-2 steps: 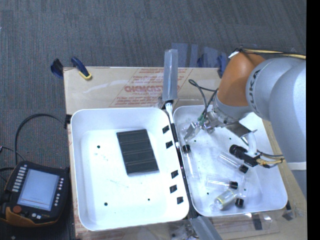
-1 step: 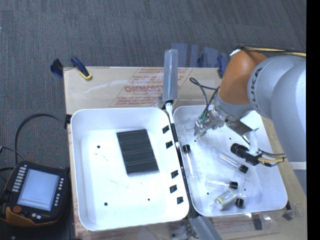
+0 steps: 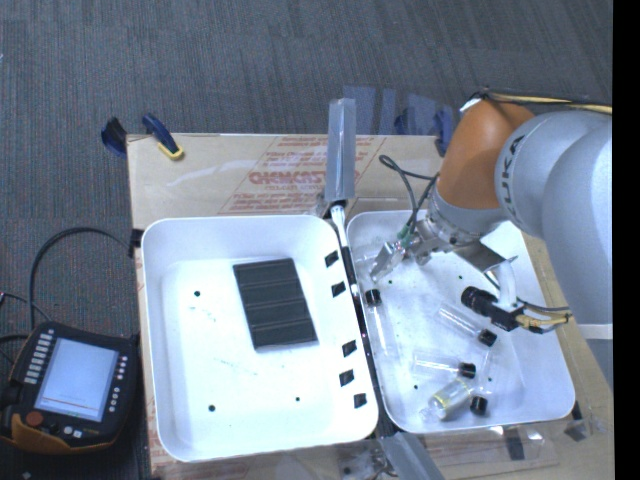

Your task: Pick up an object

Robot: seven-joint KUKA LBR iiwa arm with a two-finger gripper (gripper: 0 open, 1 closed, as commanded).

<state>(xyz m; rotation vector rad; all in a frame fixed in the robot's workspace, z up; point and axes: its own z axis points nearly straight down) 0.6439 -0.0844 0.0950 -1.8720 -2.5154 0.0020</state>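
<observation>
STEP: reach; gripper (image 3: 385, 260) low in right bin (image 3: 545, 388); finger state cannot be told | NEXT: descend onto clear vial (image 3: 462, 320)

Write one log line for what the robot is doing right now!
arm: reaching into right bin | claw: low near bin's left wall | clear tubes: lying in right bin | dark ridged block: in left bin

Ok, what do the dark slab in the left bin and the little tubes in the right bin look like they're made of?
Dark slab: matte dark grey with ribbed bands, probably plastic or rubber. Little tubes: see-through with black caps, so clear plastic or glass; the view can't settle which.
</observation>
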